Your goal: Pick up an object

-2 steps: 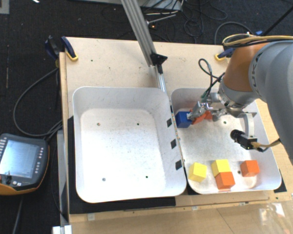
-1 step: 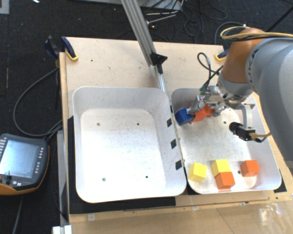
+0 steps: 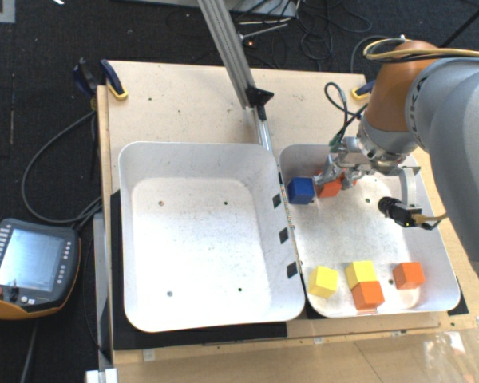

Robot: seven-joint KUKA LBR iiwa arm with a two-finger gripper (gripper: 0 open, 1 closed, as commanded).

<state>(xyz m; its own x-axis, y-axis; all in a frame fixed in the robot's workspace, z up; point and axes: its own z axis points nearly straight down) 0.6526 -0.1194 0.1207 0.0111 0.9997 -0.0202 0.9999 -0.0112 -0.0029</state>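
The gripper point(image 3: 333, 180) sat low in the far corner of the right bin point(image 3: 431, 246), its jaws pinching an orange block point(image 3: 330, 187), apparently so that it could be lifted as the picked object. A blue block point(image 3: 301, 191) lay just beside it, close against the bin's left wall, near enough to be nudged. Along the bin's near edge waited 4 more blocks: 2 yellow blocks point(image 3: 325, 281) and 2 orange ones point(image 3: 408, 275), grouped loosely and well apart from the gripper. That made 3 orange, 2 yellow and 1 blue. The left bin point(image 3: 144, 166) sat alongside.
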